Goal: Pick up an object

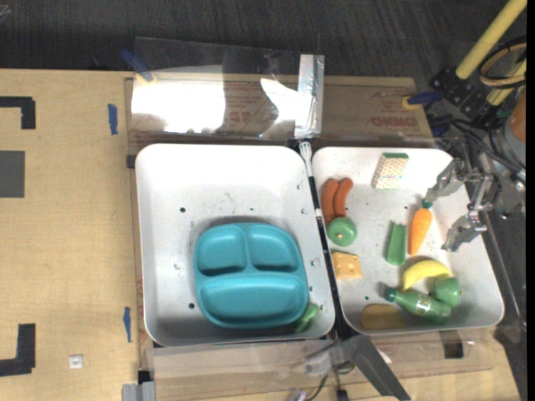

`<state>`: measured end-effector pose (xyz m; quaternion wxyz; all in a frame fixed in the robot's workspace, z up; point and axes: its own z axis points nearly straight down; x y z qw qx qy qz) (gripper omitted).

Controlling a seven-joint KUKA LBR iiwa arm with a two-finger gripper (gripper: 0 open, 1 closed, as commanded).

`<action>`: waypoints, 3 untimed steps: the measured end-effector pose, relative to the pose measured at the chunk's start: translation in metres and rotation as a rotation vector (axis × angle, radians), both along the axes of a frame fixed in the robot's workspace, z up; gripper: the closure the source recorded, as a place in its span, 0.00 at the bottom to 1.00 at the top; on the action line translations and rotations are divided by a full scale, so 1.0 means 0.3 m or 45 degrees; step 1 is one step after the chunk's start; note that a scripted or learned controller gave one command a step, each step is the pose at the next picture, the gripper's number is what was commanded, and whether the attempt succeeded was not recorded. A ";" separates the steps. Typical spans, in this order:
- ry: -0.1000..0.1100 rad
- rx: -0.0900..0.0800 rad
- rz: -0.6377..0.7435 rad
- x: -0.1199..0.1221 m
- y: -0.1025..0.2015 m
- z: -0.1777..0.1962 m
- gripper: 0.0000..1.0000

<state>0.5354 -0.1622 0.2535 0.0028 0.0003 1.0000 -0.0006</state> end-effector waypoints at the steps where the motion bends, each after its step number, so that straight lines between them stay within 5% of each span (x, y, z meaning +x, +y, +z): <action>1: 0.010 0.004 0.264 -0.130 -0.204 -0.522 0.00; 3: -0.008 -0.009 0.459 -0.049 -0.192 -0.548 0.00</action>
